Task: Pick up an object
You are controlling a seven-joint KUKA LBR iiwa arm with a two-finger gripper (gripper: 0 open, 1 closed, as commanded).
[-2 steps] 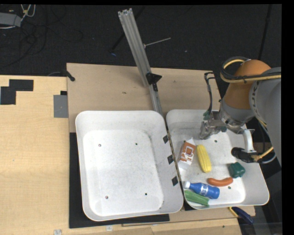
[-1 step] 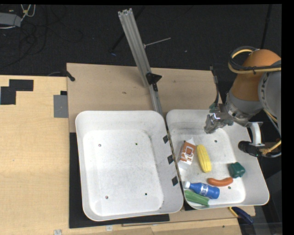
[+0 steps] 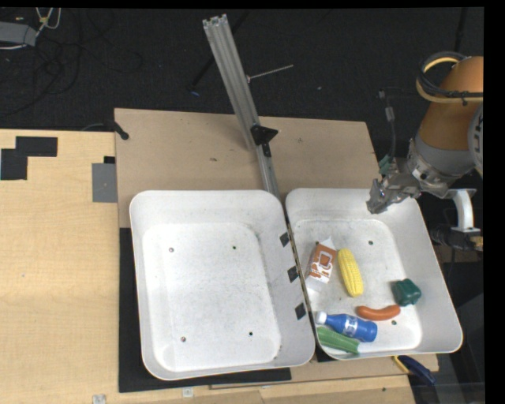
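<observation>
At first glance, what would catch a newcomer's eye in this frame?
The bright toys bunched in the right bin: a yellow corn cob mid-bin, with a blue bottle and an orange sausage nearer its front edge. Then the gripper poised over that bin's far right corner.

A pale wooden tabletop filled the left side, marked with black patches and a grey square. A tan board lay further right on the bench, over a black mat that showed at its near left. Beyond it, the far floor was dark carpet with loose cables in the far left corner. A slanted aluminium rail rose from the board's middle toward the far side
</observation>
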